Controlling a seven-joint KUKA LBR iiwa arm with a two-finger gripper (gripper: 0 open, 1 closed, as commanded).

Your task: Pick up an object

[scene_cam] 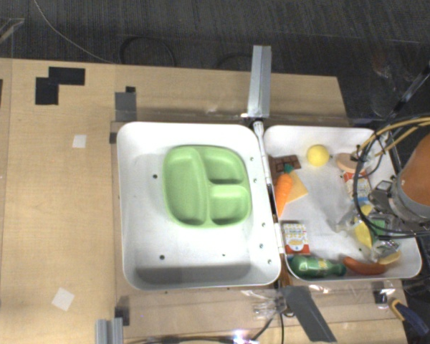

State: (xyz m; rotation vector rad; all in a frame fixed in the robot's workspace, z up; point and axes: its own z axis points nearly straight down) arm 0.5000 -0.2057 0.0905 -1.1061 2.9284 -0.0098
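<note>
1. I see the arm [423, 174] reaching in over the right bin's [322, 246] right edge, orange band uppermost, wrist bent down among its cables.
2. The gripper [364, 228] hangs low near the bin's right side; I cannot tell how it stands.
3. A yellow, banana-like piece [363, 233] lies right at the gripper.
4. Along the near edge lie a glossy green bottle [317, 266] and a red pepper shape [364, 266].
5. A round yellow ball [317, 155] sits near the far edge.
</note>
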